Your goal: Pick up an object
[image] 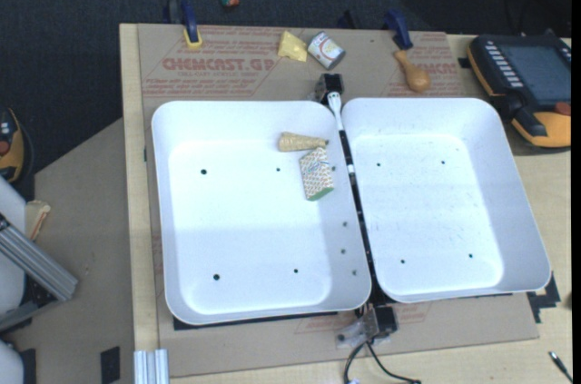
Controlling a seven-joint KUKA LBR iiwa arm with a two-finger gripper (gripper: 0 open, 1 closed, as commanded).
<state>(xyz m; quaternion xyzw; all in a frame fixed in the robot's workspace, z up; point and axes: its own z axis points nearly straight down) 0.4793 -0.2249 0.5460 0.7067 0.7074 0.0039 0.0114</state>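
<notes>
— White plastic, two bins side by side. What do you see in them?
— Your left bin [182, 192] holds a tan cone [301, 142] near its far right corner, with a green-patterned packet [316, 173] just beside it on the near side.
— And behind?
— A yellow wedge [292, 47] and a small box [326, 50] lie on the brown board [227, 64].

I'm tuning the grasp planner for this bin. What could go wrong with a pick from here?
1. The tan cone-shaped piece and the patterned packet lie touching in the left bin, so a grasp on one may nudge or drag the other.
2. Both sit close to the bin's right wall, which may leave a finger little room on that side.
</notes>
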